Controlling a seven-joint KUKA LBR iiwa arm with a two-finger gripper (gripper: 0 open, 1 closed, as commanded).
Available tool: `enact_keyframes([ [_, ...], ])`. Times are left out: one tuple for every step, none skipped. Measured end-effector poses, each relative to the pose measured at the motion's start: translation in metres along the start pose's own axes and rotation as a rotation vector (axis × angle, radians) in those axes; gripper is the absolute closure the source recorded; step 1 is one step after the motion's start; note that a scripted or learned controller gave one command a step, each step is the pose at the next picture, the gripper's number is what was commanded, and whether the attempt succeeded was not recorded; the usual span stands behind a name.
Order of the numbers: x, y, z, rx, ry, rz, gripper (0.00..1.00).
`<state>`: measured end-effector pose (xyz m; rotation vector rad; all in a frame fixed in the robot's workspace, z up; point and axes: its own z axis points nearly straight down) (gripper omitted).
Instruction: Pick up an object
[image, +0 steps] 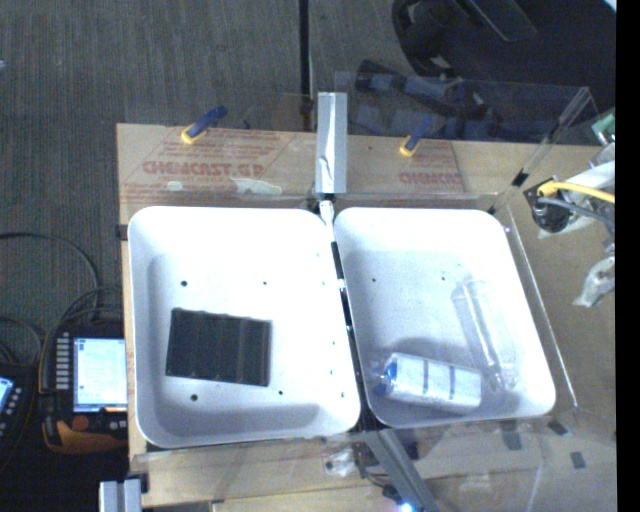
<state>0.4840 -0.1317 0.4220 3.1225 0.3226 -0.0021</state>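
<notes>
Two shallow white bins are seen side by side on the worktop (140, 160). In the left bin (150, 250) a flat black rectangular object (218, 347) lies on the floor, toward the near left part, apart from the walls. In the right bin (420, 240) two things are found: a plastic bottle with a white and blue label (430, 381) lies on its side by the near wall, and a clear plastic tube-like item (485, 335) lies lengthwise toward the right side, its near end just beside the bottle's right end. Whether the two touch cannot be told. At the right edge of the view, beyond the right bin, a small part of the robot with a yellow cable (575, 190) is seen above the worktop. Whether the jaws are wide or narrow cannot be told. Two yellow and blue clamps (203, 124) are fixed at the far edge of the worktop
</notes>
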Motion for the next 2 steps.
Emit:
enact_keyframes([
  [0.0, 0.0, -0.009, -0.001, -0.005, 0.001, 1.0],
  [-0.008, 0.034, -0.012, 0.001, -0.001, -0.073, 1.0],
])
